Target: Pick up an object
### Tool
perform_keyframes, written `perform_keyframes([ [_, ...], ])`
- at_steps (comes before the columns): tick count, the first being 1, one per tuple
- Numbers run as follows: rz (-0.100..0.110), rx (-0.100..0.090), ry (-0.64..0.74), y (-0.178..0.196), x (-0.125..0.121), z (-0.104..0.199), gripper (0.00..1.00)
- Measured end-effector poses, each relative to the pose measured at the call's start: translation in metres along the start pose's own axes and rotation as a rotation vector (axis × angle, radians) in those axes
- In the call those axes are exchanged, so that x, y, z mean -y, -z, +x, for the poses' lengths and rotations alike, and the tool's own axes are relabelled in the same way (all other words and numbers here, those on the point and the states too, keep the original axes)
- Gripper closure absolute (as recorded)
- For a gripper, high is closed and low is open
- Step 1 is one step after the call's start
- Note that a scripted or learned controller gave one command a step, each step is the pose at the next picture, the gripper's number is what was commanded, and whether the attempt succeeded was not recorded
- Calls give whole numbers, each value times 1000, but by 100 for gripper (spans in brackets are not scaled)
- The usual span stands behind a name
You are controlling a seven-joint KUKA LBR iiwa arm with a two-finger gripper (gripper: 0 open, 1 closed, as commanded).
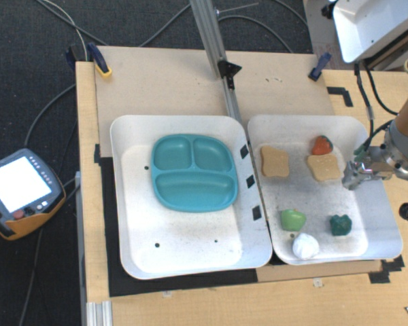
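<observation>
Now, at right of frame | your gripper sits just beside tan bread slice and red-orange item | second slice, green pieces lie apart | finger state: you cannot tell.

Five small things lie in the right bin, all loose on its floor. A tan bread slice lies flat near the bin's left wall. A second tan slice lies toward the middle, touching a red-orange piece (perhaps a tomato) behind it. Nearer the front wall sit a light green piece, a dark green piece and a white lump.
</observation>
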State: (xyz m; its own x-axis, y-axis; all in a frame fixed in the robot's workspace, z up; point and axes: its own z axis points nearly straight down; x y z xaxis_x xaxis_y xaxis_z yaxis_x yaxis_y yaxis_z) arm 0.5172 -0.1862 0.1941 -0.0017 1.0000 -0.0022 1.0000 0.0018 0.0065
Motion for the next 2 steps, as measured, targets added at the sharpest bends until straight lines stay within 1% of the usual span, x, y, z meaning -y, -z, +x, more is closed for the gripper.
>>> perform_keyframes([
  [1, -2, 1, 0, 64, 1, 3, 100],
  [2, 8, -6, 5, 49, -10, 58, 100],
])
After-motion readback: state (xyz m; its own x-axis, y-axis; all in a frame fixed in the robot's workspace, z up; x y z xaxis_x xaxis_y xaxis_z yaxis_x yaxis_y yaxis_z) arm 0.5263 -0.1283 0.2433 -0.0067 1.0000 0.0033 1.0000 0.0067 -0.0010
